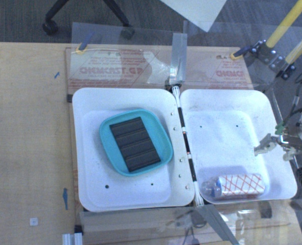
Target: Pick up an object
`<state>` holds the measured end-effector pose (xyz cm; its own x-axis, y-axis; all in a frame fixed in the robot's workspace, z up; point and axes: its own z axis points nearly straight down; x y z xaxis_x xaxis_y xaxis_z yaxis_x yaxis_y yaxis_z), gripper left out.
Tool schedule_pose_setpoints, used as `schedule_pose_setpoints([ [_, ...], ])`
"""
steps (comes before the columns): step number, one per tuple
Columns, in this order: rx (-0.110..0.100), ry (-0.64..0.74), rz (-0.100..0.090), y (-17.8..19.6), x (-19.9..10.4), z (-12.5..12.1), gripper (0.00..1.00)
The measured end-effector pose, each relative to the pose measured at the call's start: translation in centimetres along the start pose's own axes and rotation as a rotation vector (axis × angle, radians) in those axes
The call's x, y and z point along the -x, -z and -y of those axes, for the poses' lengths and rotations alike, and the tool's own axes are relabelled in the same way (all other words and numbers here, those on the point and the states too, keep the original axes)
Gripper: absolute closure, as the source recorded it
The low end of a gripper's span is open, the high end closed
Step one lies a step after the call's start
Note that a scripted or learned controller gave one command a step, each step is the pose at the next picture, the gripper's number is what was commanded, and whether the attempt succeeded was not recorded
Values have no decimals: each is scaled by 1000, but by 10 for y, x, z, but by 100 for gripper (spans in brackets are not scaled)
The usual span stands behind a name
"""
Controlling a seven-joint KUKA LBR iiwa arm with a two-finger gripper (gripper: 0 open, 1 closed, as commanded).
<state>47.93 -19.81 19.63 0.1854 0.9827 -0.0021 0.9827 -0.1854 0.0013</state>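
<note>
From the camera view, the divider (184, 137) between the two white bins serves as the landmark. Left of it, in the left bin (89, 188), a teal plate (110, 137) carries a dark ridged block (135, 144). Right of the divider, low in the right bin (242, 106), a bottle (235, 185) with a red-checked label lies on its side (clear cap end towards the divider). The gripper (267, 144) hangs at the right bin's far edge from the divider, above the bottle and apart from it; I cannot tell whether it is open or closed. This looks like the approach step: next it must come down over the bottle and close across its width
</note>
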Motion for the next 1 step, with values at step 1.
schedule_pose_setpoints([
  [1,-5,-122,-2,-44,-15,-20,0],
])
